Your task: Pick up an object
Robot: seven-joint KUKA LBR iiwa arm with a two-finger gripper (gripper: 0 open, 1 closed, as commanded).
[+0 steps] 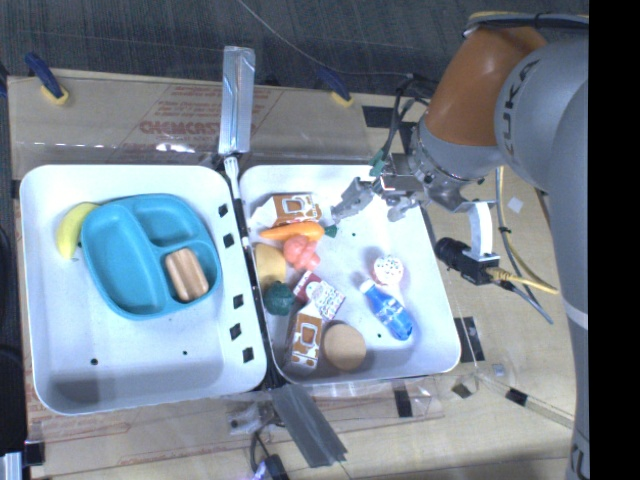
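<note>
While the two-finger gripper (372,196) hangs with its fingers spread and nothing between them, it sits above the upper part of the right-hand shallow white plastic bin (440,298). Toward that bin's left wall lie an orange plastic carrot (292,234) and a small brown-and-white carton (294,208), touching each other. Judged risk: closing here may catch both items or nudge the carrot aside, because they are crowded. Beyond the bin, the bench carries a brown cardboard sheet (180,118) and dark carpet (120,18) lies further out.

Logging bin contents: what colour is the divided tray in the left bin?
Light blue; the divided tray shows clearly in the camera view.
</note>
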